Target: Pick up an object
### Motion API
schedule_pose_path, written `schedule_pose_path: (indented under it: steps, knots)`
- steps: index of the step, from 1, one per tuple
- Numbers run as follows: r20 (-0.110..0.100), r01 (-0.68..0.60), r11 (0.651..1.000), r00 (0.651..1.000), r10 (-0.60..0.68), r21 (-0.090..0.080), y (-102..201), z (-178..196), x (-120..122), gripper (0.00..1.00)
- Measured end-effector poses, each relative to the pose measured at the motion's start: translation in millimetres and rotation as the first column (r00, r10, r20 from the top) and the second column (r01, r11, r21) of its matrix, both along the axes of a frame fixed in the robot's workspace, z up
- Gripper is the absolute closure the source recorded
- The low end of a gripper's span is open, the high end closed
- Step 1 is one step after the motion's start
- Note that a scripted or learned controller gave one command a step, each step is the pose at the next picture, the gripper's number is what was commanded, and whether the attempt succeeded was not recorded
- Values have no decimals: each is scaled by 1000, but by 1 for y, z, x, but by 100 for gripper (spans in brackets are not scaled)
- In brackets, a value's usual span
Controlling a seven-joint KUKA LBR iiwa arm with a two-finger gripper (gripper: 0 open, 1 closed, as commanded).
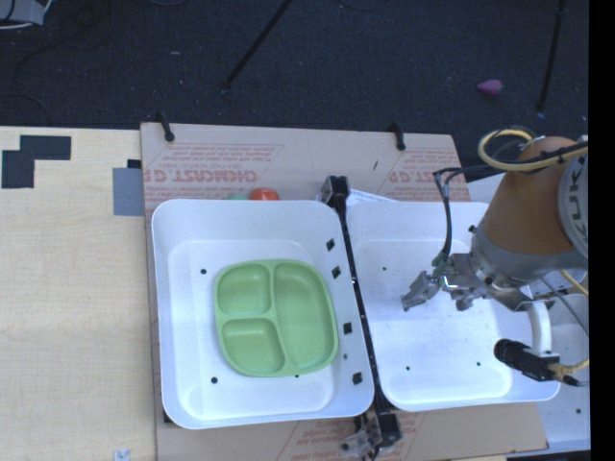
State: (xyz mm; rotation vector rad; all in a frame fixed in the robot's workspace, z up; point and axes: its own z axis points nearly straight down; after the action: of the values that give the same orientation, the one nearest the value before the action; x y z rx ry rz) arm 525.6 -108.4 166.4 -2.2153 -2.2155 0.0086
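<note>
Green divided plate (pixel 276 317) lies flat in left bin (pixel 183 257), the likeliest target. Pincer (pixel 421 292) hovers low over right bin (pixel 423 373), well apart from it; grip width: cannot tell. Step: approach, nothing held. Next: cross divider, descend on plate rim. Small orange object (pixel 264 195) beyond bin's far wall.
</note>
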Motion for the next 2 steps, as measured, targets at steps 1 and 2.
schedule_pose_path:
  steps: [1, 2]
  knots:
    - [0, 1, 1000, 1000, -1, 0, -6, -61, -4, 0]
    - [6, 1, 1000, 1000, -1, -1, -6, -79, -5, 0]
